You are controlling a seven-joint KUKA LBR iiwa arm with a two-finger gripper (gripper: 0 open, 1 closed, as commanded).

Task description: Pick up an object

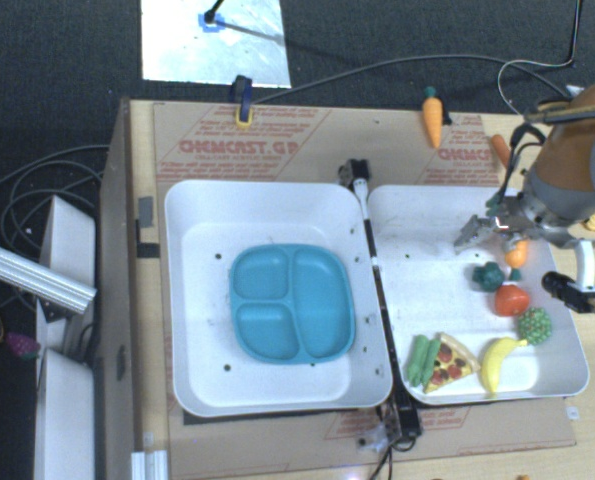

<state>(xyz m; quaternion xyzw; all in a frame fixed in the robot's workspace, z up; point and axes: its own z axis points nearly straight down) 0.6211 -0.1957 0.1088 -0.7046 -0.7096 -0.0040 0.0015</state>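
A blue divided plate lies in the left bin; toy foods crowd the right bin's lower right, the gripper above them.

The arm is cut off at the right edge, partly hiding a small orange piece.

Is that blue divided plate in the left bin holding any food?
Empty. The blue plate shows bare compartments; the toy food lies in the right bin, near the gripper.

Grey KUKA arm with broad orange band above the wrist, rounded metallic housing below. Thin black cables looped beside it. Small silvery two-finger gripper at the tip.
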